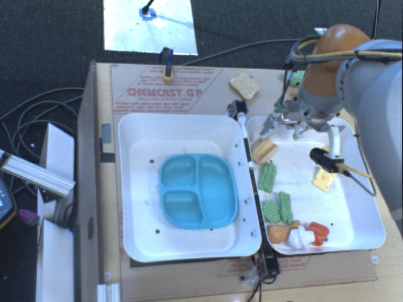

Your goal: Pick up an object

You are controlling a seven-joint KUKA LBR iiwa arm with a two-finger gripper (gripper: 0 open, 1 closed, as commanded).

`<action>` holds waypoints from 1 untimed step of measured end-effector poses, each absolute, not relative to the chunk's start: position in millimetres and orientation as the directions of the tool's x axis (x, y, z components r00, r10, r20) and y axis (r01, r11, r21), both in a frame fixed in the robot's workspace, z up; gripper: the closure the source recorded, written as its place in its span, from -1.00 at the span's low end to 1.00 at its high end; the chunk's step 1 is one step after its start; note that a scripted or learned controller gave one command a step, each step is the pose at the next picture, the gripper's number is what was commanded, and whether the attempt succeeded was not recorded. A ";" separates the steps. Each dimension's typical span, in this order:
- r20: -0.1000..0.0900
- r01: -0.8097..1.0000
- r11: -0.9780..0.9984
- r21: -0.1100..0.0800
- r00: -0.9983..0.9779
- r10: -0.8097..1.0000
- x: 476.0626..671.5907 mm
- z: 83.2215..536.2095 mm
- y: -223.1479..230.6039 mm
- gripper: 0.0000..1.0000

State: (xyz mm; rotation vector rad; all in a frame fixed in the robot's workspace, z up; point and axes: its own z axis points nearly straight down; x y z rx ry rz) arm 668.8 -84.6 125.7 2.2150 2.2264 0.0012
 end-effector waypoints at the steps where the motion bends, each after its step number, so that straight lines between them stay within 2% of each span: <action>1: -0.001 1.000 0.003 0.001 -0.003 1.000 668.6 84.3 -86.6 -1.00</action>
